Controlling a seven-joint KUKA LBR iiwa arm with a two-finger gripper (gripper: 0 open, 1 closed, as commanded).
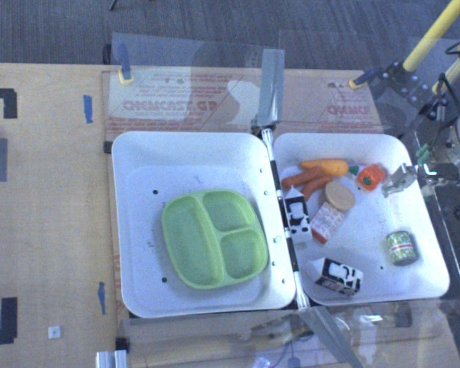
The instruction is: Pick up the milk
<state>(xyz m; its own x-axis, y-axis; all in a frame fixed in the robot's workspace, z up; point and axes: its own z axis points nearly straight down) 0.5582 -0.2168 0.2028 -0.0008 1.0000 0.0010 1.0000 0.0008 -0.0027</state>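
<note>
Two black-and-white cow-patterned cartons lie in the right bin (425, 282). One milk carton (295, 214) stands against the bin's left wall by the divider. The other carton (339, 276) lies on its side near the front edge. My gripper (401, 180) hangs at the bin's right side, level with the orange toy, well apart from both cartons. Nothing shows between its tips.
The right bin also holds carrots (319, 172), an orange toy (372, 176), a tan round lid (340, 196) on a red-and-white box (327, 222) and a green can (400, 248). A green divided plate (215, 238) lies in the left bin (138, 205).
</note>
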